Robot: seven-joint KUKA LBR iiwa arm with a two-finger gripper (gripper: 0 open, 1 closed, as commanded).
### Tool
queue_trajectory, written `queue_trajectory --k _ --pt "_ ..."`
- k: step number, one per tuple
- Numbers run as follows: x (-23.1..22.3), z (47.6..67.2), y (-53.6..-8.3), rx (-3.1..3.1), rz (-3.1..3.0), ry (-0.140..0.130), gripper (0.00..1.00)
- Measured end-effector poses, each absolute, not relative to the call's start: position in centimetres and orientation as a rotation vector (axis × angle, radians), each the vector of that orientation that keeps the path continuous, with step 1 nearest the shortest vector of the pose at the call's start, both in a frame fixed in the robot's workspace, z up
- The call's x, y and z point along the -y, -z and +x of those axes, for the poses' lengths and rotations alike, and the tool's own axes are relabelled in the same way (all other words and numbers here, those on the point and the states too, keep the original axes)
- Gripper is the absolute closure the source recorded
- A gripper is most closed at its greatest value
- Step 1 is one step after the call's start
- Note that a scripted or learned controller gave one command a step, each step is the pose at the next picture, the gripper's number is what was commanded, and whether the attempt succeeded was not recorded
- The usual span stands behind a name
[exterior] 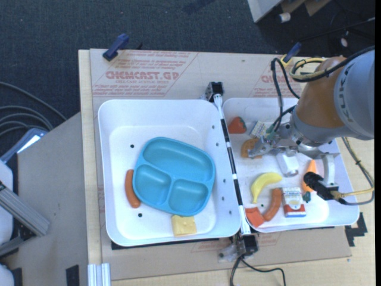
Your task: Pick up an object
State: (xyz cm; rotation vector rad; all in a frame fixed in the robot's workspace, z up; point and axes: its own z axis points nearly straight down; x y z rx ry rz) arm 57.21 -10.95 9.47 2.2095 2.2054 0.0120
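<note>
Gripper (262,143) sits low in the right bin (342,216), its grip unreadable from here; the banana (264,185) lies just below it, curving lengthwise toward the divider

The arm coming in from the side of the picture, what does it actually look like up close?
The arm is a thick, rounded grey tube with a broad orange band above the wrist. Black and yellow cables loop beside it. At its end sits the tool, a small cluster of silvery metal parts, too cluttered to make out in detail.
</note>
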Motion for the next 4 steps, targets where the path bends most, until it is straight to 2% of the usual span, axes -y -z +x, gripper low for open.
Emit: queue_trajectory --k 1,2,3,4 --pt "10.2 62.8 -9.0 -2.214 2.211 -0.010 0.00" --pt "10.3 62.7 -10.0 -2.217 2.211 -0.004 1.00" --pt "10.3 62.8 -10.0 -2.215 2.210 -0.007 0.00" --pt "10.2 62.8 -11.0 -2.215 2.208 -0.008 1.00"
